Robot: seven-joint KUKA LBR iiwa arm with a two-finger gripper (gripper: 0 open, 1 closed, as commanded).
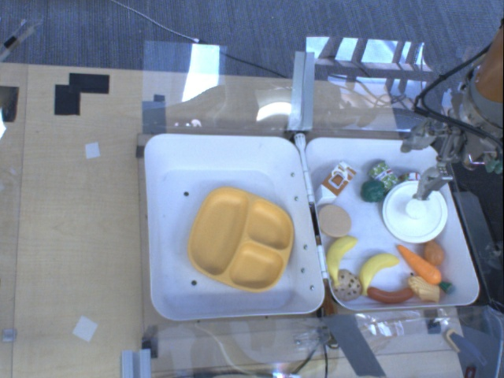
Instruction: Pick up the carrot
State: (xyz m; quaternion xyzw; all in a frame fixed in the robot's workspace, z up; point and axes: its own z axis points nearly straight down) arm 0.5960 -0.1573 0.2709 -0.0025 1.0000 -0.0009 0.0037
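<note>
Orange carrot [420,264] lies near the right bin's [469,288] front right corner, crowded by a sausage [390,294] and banana [377,267], so the gripper [426,186], jaw state unclear, above the white bowl [414,213], could snag neighbours.

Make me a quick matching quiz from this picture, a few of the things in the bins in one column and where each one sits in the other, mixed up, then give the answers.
Things:
1. yellow divided plate
2. carrot
3. white bowl
4. broccoli

Places:
A. right bin, just left of the white bowl
B. left bin, near its middle
C. right bin, under the gripper
D. right bin, near the lower right corner, below the bowl

Pairs: 1-B, 2-D, 3-C, 4-A
</note>
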